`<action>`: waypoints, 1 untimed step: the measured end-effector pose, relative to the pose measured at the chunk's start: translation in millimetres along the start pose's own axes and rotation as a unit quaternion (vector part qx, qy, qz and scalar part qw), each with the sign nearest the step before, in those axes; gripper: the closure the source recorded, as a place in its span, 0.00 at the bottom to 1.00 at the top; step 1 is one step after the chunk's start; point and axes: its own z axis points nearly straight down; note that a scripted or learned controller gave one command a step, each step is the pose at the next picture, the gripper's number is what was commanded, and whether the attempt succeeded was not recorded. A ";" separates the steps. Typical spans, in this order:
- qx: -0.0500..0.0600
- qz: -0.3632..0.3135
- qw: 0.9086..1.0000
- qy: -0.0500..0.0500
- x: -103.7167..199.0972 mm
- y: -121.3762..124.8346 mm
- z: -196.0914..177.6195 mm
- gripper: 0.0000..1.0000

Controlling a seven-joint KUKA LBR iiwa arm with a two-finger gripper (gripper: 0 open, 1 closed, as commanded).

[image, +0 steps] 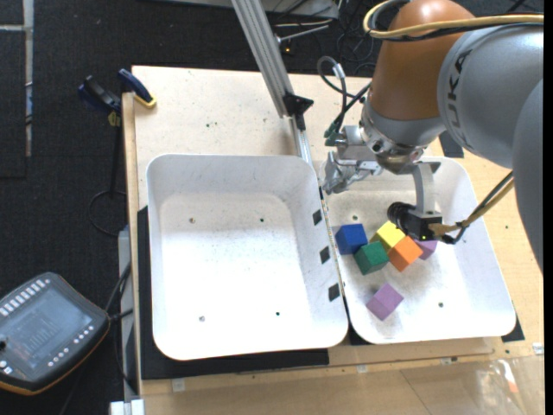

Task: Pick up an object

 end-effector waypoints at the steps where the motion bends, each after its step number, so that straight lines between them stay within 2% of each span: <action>1: 0.000 0.000 1.000 0.000 53.1 -23.2 -3.2 1.00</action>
